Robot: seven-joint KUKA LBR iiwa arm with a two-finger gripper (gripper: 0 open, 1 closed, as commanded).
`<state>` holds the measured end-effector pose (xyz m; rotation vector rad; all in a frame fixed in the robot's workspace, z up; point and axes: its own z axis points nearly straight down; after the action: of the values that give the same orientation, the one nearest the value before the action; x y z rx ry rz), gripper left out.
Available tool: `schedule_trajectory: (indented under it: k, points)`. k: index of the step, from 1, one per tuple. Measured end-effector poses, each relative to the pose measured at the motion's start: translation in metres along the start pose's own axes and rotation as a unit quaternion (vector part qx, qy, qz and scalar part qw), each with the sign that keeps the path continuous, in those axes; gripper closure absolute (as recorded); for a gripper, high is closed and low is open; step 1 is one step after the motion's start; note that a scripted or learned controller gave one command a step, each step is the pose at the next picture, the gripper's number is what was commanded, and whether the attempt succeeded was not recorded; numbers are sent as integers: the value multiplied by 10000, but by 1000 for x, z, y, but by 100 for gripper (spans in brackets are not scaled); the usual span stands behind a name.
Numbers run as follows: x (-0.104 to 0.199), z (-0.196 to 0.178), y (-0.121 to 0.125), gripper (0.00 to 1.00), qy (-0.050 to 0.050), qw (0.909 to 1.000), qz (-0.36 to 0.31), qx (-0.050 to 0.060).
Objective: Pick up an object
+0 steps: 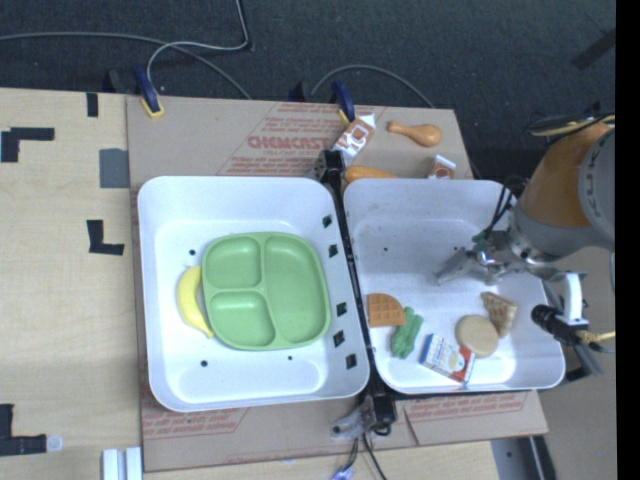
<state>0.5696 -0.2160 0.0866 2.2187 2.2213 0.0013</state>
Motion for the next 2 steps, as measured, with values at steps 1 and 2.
schedule_trajectory:
  k: [1,2]
  points:
    - [57,-91,25,0,4,10000,-10,-5]
    - [102,-104,-4,0,7,10000,-6,16]
